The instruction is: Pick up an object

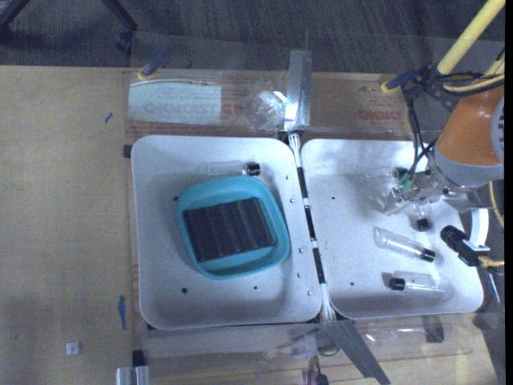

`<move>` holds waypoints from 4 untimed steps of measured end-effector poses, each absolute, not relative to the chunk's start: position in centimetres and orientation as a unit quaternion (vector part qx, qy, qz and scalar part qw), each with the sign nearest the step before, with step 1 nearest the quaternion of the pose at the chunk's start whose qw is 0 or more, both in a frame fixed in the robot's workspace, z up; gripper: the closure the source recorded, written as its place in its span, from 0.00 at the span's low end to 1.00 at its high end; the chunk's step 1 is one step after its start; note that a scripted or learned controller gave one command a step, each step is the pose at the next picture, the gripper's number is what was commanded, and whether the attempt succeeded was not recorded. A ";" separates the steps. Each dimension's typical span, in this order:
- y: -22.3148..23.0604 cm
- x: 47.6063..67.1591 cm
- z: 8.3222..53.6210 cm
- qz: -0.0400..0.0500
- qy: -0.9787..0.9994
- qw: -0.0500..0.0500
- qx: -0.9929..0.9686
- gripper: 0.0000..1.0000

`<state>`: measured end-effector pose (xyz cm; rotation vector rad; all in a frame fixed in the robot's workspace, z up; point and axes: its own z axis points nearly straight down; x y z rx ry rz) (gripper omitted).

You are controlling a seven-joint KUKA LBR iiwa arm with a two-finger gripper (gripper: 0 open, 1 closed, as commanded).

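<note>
Right bin (353, 287) open at left | tubes (405, 245) near right rim | tool (405, 189) grip unclear

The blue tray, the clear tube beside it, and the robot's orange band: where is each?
blue tray (197, 200): camera view, on its upper-left rim.
clear tube (227, 168): camera view, mid-body, left bin.
orange band (473, 135): camera view, its middle.

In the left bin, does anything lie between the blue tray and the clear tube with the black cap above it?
No. In the camera view, only bare white bin floor separates the blue tray from the clear tube; they sit close but apart.
</note>
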<state>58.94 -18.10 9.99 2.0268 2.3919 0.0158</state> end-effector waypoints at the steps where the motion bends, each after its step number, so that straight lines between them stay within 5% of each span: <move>1: -17.8 59.0 10.0 0.006 0.764 0.000 0.645 0.00; 2: -16.4 59.8 8.8 0.001 0.754 0.003 0.657 0.00; 3: -11.9 58.2 8.9 0.002 0.766 0.002 0.642 0.00; 4: -12.1 58.4 10.0 0.004 0.766 0.005 0.643 1.00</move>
